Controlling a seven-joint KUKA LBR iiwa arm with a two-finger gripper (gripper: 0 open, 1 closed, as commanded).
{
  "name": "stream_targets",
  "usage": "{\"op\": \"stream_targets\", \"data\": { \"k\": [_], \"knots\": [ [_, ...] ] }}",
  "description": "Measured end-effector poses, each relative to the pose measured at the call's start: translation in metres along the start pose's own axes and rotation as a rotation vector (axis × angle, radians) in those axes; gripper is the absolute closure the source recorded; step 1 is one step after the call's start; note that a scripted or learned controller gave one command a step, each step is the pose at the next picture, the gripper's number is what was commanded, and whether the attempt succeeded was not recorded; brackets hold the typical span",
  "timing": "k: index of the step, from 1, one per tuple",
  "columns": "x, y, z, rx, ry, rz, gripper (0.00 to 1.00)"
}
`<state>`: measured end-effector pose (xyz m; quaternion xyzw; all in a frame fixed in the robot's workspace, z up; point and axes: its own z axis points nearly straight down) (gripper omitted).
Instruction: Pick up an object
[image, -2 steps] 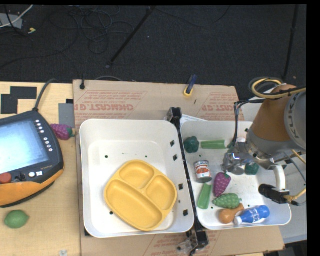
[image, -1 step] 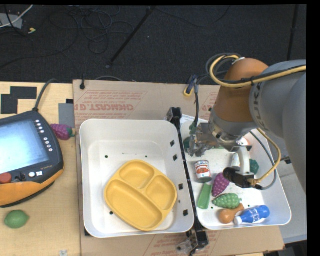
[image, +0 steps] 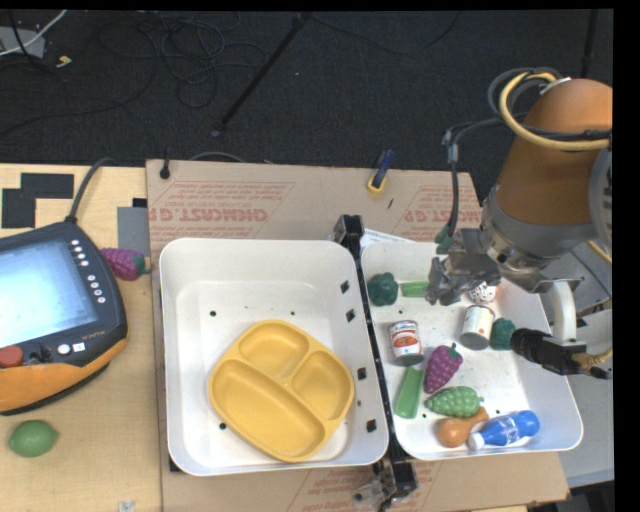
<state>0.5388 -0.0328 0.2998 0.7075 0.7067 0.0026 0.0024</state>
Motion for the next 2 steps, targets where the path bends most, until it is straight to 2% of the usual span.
{"op": "stream_targets", "data": {
  "k": [1, 2],
  "knots": [
    [0.0053, -0.0641, 0.0074, 0.015, 0.001, 0.002, 1.00],
    [0.0052, -0.0615, 0.0075, 0.012, 0.000, 0.001, 0.00]
  ]
}}
